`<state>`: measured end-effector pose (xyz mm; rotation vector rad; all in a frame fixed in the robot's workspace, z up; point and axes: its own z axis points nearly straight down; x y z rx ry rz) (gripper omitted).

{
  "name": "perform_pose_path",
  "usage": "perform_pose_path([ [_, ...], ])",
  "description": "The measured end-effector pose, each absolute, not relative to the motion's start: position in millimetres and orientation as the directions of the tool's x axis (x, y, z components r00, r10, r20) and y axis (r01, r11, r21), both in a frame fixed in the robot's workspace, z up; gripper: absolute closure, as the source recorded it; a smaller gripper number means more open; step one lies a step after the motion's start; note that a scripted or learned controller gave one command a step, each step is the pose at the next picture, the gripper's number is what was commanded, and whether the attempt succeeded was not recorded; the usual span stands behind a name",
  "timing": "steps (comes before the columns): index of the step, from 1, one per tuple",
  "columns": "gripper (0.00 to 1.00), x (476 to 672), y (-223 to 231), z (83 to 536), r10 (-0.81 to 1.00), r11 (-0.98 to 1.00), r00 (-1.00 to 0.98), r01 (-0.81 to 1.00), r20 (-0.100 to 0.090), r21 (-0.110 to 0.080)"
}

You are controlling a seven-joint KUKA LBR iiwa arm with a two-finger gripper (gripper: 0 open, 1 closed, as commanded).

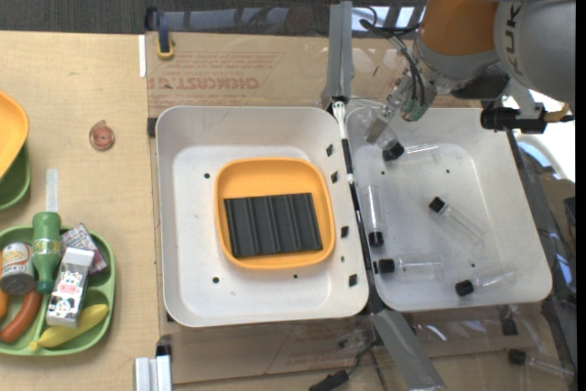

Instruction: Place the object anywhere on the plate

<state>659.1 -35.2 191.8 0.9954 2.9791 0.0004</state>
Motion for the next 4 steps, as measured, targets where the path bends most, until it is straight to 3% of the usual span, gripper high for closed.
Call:
perform_pose_path([
  [1,1.0,652.7,-23,221,0.495,0.869,-0.869,0.495,-0.004,0.002],
  [2,1.0,650.3,-25,192,0.318,0.948,-0.948,0.318,-0.001,0.001],
  [3,1.0,645.9,-90,217,0.222,0.975,-0.975,0.222,-0.005,0.001],
  [4,1.0,651.4,-164,170,0.139,0.99,-0.99,0.139,-0.003,0.001],
])
